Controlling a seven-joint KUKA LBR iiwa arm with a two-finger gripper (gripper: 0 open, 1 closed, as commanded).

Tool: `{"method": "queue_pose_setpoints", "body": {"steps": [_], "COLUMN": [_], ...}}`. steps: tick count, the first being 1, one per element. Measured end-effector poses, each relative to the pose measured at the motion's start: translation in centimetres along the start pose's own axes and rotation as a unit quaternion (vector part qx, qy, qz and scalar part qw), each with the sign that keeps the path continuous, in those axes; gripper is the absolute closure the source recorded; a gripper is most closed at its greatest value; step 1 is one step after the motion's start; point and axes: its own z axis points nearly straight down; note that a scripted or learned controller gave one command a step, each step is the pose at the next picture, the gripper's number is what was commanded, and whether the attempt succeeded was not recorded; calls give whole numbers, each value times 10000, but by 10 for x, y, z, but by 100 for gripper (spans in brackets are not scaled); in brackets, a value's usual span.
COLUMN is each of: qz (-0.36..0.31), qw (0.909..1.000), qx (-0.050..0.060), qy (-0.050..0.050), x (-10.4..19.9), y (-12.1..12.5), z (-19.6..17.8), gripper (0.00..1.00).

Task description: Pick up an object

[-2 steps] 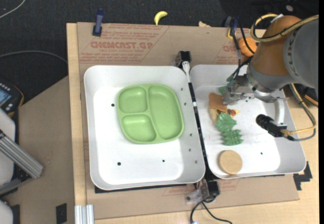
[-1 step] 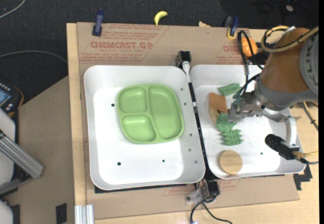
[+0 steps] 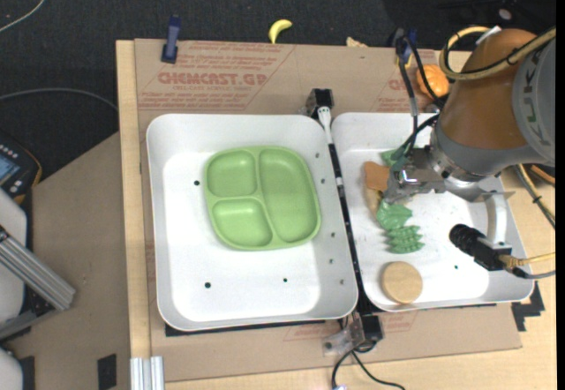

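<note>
Spanning the bench, a brown board (image 3: pixel 221 71) printed with red lettering carries the two white bins, which touch along their inner rims. The left bin (image 3: pixel 172 221) holds one thing, a green divided plate (image 3: pixel 263 197), lying flat near its middle with bare white floor all round it, widest toward the near rim.

The arm (image 3: pixel 485 115) comes in from the right and hangs over the far half of the right bin (image 3: pixel 446 287), covering much of that bin's far right corner. Its gripper (image 3: pixel 404 183) sits low among the small objects by the bin's inner wall. Whether it is spread or pressed together cannot be told from this angle, and nothing can be seen pinched in it.

The objects to pick crowd the right bin's left side:
- A green leafy toy (image 3: pixel 399 228) lies just nearer than the gripper.
- A tan disc (image 3: pixel 402 281) lies near the front rim, close beside the toy.
- A brown block (image 3: pixel 376 178) is just to the gripper's left, close to the inner wall.
- A small green piece (image 3: pixel 393 155) is just beyond the gripper.

The near right part of this bin's floor is the most open stretch. A black clip (image 3: pixel 320 101) sits where the bins meet at the far edge, a blue clamp (image 3: pixel 170 38) grips the board's far left corner, and a yellow piece (image 3: pixel 280 28) lies beyond the board.
</note>
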Motion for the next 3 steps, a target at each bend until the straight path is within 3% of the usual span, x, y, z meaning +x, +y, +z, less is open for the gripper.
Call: {"method": "queue_pose_setpoints", "body": {"steps": [1, 2, 3], "qz": [-1, 3, 37], "qw": [10000, 10000, 10000], "qx": [45, -62, -3], "qy": [14, 0, -16], "x": [41, 38, -3], "y": [-37, -50, -10], "z": [1, -148, -132], "gripper": [100, 100, 100]}}
